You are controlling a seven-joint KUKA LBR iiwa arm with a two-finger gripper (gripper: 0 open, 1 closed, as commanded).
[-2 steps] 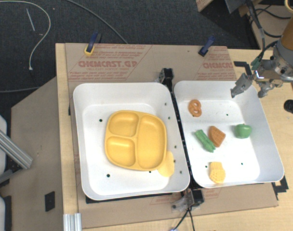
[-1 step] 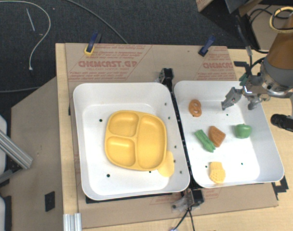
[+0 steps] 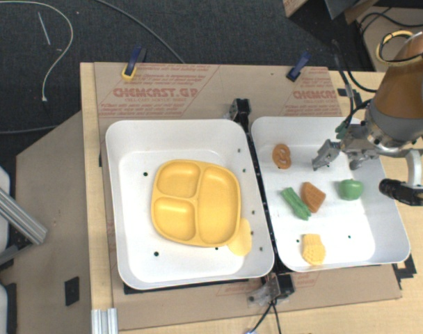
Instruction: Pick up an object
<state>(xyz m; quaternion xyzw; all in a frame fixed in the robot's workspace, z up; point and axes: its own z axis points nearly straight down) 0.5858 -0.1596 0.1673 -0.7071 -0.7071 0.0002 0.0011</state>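
Green object [image 3: 350,188] possibly partly behind pincer [image 3: 340,153]

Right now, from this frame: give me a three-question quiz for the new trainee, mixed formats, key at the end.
1. True or false: the yellow divided plate lies in the left bin.
2. How many small items lie in the right bin?
3. Which item is nearest the gripper: A pretzel, B green round item, C yellow waffle piece?

Key: 1 true. 2 five. 3 B.
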